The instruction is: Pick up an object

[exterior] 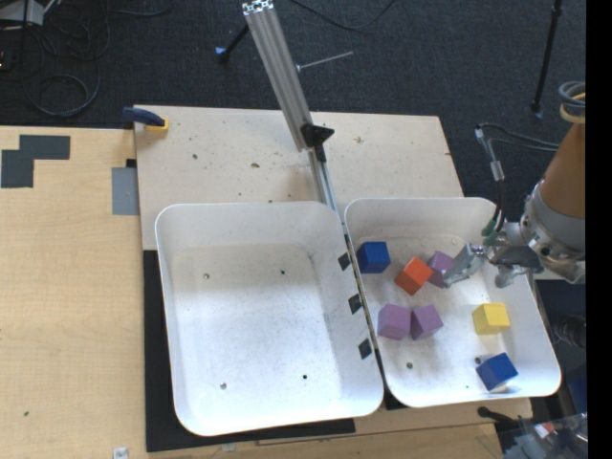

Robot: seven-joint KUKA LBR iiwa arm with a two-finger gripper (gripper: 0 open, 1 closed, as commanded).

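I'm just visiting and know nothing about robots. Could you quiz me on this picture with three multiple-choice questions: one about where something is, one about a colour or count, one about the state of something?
1. Where do the blocks lie?
A. all in the right bin
B. all in the left bin
C. on the wooden bench

2. How many blue blocks are there?
A. none
B. two
C. four

3. How does the yellow block stand to the other blocks?
A. stacked on a blue one
B. pressed against the orange one
C. alone, touching none

Answers:
1 A: every block sits inside the right bin.
2 B: one blue block lies near the divider, another blue block near the bin's front corner.
3 C: the yellow block has bare white floor all round it, well apart from the orange block.
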